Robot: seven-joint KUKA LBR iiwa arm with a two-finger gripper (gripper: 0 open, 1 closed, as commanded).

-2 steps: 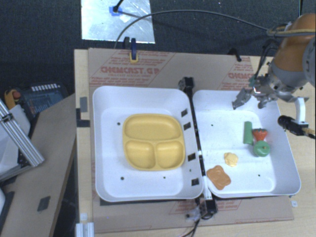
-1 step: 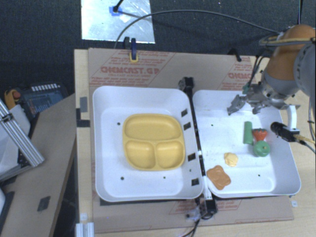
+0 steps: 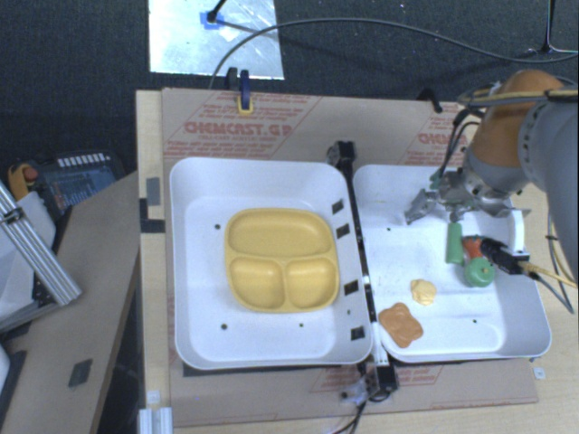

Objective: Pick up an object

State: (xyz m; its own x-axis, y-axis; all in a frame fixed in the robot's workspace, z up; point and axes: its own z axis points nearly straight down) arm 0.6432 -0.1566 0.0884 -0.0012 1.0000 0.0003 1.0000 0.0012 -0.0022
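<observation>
Claw (image 3: 450, 204) hangs over the back part of the right bin (image 3: 525, 333), wrist low. Whether it is open or closed: cannot tell, the tips are lost in grey metal. Nothing visibly held.

Nearest to claw: green stick (image 3: 453, 242), just below it toward the camera, lying roughly upright in the view. Next to that, an orange-red piece (image 3: 471, 242) and a green round piece (image 3: 479, 272), both just beside the stick and close to a black cable fitting. Farther toward the front rim: small yellow lump (image 3: 422, 291), then orange flat piece (image 3: 401, 325) near the bin's front left corner. Well off to the claw's side, in the left bin (image 3: 194, 242), a yellow divided tray (image 3: 280, 259).

Step, as judged: approach, no grasp yet. Likely target: green stick. Next move calls for a short shift toward the camera, descent, and closing across the stick's narrow width.
</observation>
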